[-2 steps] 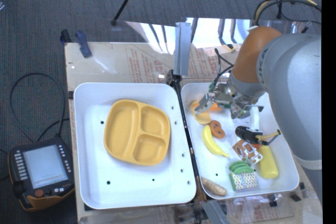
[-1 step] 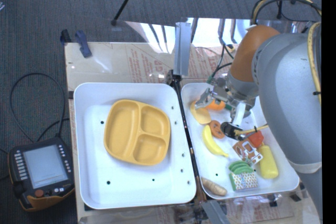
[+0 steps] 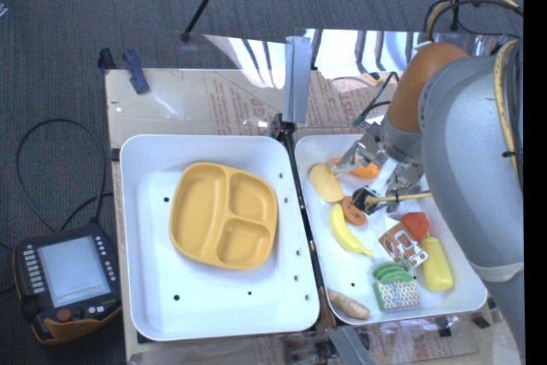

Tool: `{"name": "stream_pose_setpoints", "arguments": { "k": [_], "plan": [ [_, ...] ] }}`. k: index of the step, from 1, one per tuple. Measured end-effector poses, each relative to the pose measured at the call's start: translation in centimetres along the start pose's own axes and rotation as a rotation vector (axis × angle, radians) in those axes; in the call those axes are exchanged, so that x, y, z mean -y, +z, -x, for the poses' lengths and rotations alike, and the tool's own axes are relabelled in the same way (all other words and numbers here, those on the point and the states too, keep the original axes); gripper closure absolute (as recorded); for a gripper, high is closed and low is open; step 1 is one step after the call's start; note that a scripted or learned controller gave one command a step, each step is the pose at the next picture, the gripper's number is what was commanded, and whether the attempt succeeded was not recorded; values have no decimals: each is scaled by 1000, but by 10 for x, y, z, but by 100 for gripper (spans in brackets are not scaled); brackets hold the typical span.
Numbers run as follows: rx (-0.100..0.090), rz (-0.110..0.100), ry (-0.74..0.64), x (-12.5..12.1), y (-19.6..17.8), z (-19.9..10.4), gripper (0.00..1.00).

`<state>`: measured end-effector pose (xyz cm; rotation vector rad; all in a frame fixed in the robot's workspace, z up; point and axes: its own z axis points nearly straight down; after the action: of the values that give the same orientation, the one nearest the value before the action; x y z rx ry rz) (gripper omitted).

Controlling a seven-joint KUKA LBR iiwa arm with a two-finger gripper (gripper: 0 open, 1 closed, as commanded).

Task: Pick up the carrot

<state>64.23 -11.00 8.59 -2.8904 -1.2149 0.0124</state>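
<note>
The carrot (image 3: 366, 170) is a small orange piece at the back of the right bin (image 3: 474, 295), partly covered by the gripper's body. My gripper (image 3: 356, 179) reaches in from the right and hangs low over it. Its fingers are spread, one finger (image 3: 347, 157) behind the carrot and the other nearer the front. The carrot lies in the gap between them, and I cannot tell whether either finger touches it. The gripper is open.
Around the gripper in the right bin lie a pale yellow lump (image 3: 326, 182), an orange round slice (image 3: 353, 212), a banana (image 3: 348, 233), a red piece (image 3: 415, 225), a yellow bottle (image 3: 436, 263) and several other toy foods. A yellow divided plate (image 3: 225, 214) sits in the left bin (image 3: 145, 286).
</note>
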Motion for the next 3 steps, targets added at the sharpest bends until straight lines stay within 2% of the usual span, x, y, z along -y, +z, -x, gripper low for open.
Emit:
{"name": "stream_pose_setpoints", "arguments": {
  "k": [1, 2, 3],
  "plan": [
    [-1, 1, 223, 16, 0, 8, 0],
    [-2, 0, 547, 38, 0, 14, 0],
    [-8, 6, 593, -23, -76, 45, 0]
  ]
}}
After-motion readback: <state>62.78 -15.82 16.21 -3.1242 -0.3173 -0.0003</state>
